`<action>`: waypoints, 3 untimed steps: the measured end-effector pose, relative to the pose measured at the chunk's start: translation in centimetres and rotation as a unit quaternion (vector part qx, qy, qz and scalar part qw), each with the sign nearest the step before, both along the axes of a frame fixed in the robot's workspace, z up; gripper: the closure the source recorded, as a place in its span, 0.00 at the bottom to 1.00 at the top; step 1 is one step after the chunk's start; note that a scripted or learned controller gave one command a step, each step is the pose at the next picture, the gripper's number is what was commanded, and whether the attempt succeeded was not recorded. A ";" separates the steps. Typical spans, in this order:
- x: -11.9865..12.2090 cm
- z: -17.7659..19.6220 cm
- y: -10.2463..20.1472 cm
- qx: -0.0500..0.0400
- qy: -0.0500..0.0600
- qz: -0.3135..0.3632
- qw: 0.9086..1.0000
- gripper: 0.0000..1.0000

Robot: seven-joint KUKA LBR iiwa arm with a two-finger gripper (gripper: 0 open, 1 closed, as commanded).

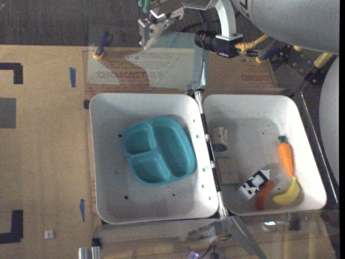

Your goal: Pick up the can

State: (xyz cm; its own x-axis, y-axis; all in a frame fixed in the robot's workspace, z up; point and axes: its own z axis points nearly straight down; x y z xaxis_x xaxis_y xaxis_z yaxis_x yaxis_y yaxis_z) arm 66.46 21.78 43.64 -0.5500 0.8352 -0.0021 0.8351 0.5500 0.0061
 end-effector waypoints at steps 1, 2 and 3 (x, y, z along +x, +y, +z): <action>0.1 0.0 0.2 -0.001 -0.001 0.069 0.998 1.00; -1.0 0.0 0.3 -0.001 0.002 0.177 0.984 1.00; -0.6 0.1 1.1 -0.001 -0.001 0.261 0.965 1.00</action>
State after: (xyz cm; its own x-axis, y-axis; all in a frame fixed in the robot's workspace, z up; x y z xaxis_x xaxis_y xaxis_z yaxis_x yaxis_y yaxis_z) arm 65.82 22.84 43.70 -0.8955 0.4450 -0.0057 0.4450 0.8955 0.0054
